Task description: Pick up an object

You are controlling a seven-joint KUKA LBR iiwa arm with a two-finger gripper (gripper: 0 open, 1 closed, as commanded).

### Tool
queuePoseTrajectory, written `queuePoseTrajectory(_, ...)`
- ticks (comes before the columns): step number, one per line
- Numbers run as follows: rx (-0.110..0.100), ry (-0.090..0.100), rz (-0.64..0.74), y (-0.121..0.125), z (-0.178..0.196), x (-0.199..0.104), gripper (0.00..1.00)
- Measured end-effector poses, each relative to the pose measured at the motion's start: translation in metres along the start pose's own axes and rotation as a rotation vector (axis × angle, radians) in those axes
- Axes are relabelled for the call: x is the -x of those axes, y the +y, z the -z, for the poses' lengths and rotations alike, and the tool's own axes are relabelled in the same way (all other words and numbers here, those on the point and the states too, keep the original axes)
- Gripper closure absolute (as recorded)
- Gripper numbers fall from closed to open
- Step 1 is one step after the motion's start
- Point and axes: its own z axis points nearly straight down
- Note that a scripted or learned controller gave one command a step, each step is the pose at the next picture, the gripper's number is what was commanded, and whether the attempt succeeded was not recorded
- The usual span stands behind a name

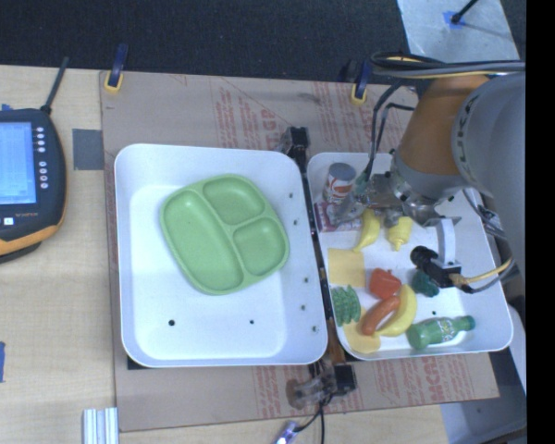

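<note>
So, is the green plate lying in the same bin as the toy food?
No, the green plate lies alone in the left bin; the toy food fills the right bin.

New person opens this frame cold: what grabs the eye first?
Probably the green divided plate, lying alone in the left white bin. Next, the grey and orange arm reaching from the right over the right bin, which is crowded with small toy foods, including a banana and a green bottle.

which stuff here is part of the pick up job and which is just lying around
Part of the job:
- gripper
- right bin
- yellow bottle
- green bottle
- can
- banana
- cheese slice

Just lying about:
- left bin
- green divided plate
- handheld screen
- blue clamps
</note>
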Motion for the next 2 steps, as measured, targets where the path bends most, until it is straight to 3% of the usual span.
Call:
queuePoseTrajectory(1, -0.002, -0.012, -0.005, -0.001, 0.012, 0.008, 1.0)
queuePoseTrajectory(2, -0.008, 0.003, -0.001, -0.023, 0.096, -0.053, 1.0)
